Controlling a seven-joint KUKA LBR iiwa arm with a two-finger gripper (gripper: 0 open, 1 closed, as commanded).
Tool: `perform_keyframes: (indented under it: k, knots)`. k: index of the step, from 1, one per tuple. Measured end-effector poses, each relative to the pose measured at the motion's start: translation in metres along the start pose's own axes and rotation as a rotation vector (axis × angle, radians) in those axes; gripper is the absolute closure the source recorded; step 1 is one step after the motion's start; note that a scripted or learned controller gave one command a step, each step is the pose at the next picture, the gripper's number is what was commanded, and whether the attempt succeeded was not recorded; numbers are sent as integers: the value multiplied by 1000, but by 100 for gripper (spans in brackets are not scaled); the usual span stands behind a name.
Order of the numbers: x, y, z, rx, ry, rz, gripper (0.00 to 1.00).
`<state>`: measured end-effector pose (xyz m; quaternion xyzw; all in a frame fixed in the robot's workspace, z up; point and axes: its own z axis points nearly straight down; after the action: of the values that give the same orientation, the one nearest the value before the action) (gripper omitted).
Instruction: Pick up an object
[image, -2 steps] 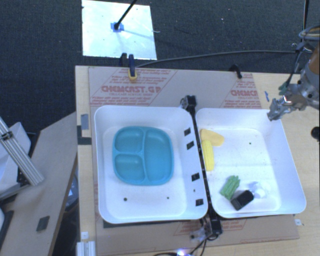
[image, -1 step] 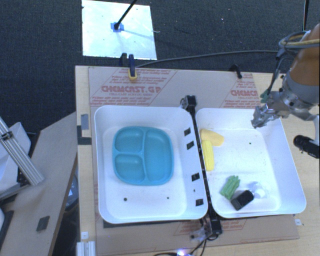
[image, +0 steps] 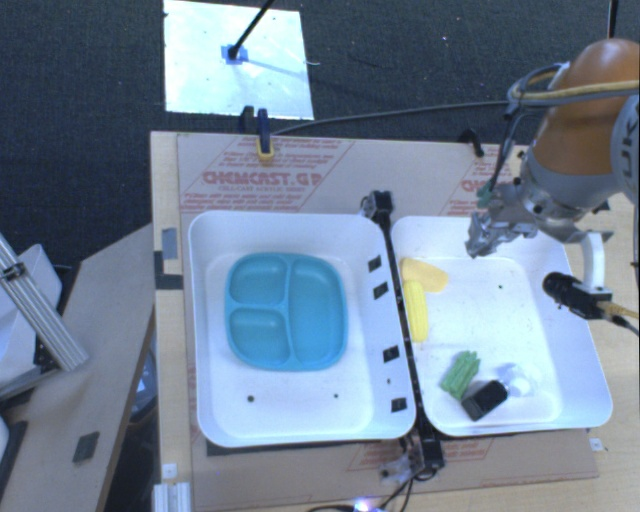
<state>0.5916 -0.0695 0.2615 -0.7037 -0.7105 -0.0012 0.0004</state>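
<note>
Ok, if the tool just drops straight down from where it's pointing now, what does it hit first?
Most likely bare floor of the right bin near its back wall. The tool hangs above that spot, right of the yellow piece. Depth is unclear from this slant.

I see a divided plate (image: 287, 309) lying in the left bin (image: 215, 400). In the right bin (image: 575, 395), a banana (image: 416, 296) lies along its left wall, a bottle (image: 495, 392) near its front.
</note>
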Motion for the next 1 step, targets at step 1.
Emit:
perform_keyframes:
  k: [1]
  knots:
    - [59, -3, 5, 1, 0, -1, 100]
